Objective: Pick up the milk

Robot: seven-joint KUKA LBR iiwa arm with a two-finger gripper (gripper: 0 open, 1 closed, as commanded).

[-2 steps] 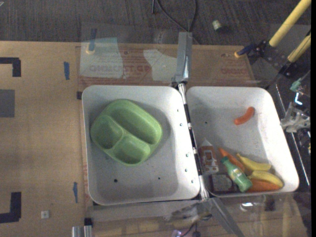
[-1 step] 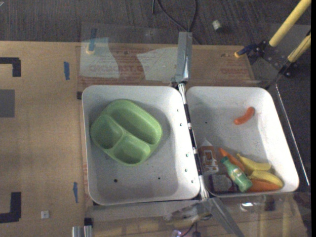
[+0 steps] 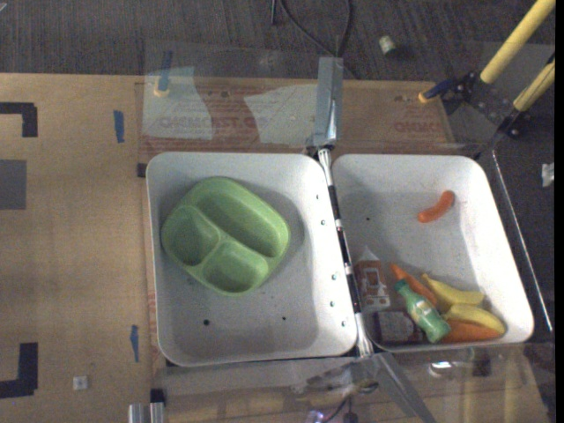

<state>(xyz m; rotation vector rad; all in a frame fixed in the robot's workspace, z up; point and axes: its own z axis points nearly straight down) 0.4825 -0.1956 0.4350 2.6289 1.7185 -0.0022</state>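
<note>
1. Milk [image 3: 371,278]: small carton, standing roughly upright in the right bin [image 3: 405,176], tight against the left wall, near the front corner.
2. Neighbours: green bottle [image 3: 421,310] just beside it to the right, banana [image 3: 458,300] and an orange piece [image 3: 471,331] beyond. A dark packet [image 3: 395,326] lies just in front.
3. Orange sausage [image 3: 436,206] sits well apart, no issue. Left bin [image 3: 176,324] holds a green divided plate [image 3: 226,233].
4. My end effector: state unknown, cannot tell if spread or pressed together.
5. Handling guess: light, thin-walled, crushable, smooth sides. I'd pinch mid-body across the two flat faces, moderate force.
6. Risk: bin wall blocks one finger; bottle crowds the other side.
</note>
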